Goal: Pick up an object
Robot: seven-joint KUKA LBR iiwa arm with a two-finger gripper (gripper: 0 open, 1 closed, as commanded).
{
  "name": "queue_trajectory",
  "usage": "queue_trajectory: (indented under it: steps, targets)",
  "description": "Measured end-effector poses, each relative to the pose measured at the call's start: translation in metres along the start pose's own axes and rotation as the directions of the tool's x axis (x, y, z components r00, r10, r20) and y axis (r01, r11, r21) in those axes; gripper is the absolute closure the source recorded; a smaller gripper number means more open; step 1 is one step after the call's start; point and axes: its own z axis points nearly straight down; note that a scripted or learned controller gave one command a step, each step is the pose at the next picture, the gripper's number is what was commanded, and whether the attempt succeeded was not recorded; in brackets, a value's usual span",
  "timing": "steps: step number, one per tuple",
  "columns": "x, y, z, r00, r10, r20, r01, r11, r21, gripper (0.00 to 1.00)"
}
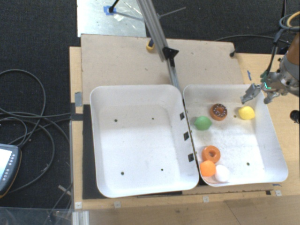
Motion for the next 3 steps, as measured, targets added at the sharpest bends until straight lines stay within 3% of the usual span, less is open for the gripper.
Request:
queue_trajectory:
  steps: [2, 3]
  targets:
    - [0.002, 0.01, 0.085, 1.0, 0.0, -0.001, 0.0, 1.0, 0.002, 0.0]
    - [-0.002, 0.017, 0.097, 1.0, 0.001, 0.011, -0.001, 1.0, -0.024, 0.0]
